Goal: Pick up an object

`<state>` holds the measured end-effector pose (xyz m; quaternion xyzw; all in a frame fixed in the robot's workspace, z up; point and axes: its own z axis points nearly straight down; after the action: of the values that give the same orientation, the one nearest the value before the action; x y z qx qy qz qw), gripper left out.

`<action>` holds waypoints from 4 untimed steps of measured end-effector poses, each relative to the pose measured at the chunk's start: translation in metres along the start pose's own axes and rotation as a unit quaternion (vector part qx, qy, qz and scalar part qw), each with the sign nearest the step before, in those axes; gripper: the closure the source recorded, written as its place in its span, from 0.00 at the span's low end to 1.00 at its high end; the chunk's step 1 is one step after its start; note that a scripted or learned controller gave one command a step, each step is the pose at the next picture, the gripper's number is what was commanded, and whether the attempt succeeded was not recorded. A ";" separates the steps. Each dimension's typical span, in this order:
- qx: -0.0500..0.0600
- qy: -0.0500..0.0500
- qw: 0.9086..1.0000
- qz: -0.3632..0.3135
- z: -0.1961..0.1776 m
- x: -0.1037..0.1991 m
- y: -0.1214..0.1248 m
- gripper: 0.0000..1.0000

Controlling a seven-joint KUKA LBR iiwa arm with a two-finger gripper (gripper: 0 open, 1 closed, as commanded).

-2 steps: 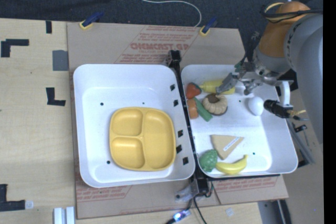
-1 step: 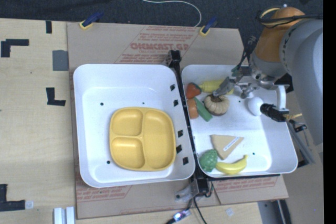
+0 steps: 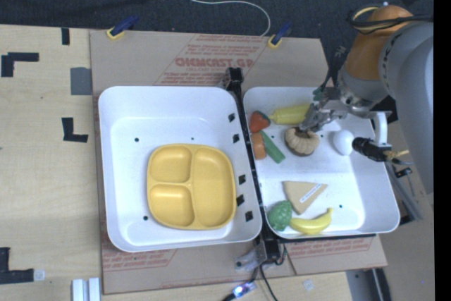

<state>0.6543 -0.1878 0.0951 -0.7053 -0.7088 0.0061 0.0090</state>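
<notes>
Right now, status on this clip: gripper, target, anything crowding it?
Gripper down over the mushroom in the right bin. Nothing seen held. Corn and white egg close alongside.

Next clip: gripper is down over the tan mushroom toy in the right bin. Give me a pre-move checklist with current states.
1. Gripper over mushroom: ok, directly above, at its top.
2. Mushroom held: cannot tell.
3. Space around the mushroom: not ok; corn cob and white egg lie close.
4. Mushroom inside right bin: ok.
5. Yellow divided plate out of the way: ok, in left bin.
</notes>
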 end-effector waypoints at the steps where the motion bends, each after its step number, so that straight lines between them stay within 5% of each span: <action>1: -0.012 -0.002 1.000 0.002 -0.056 0.005 -0.009 1.00; 2: -0.013 -0.003 1.000 0.002 -0.119 0.001 -0.007 1.00; 3: -0.011 -0.002 1.000 0.002 -0.130 0.001 -0.007 1.00; 4: -0.010 -0.001 1.000 -0.001 -0.140 0.054 -0.011 1.00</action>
<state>0.6459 -0.1342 0.2350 -0.7049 -0.7093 -0.0005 0.0009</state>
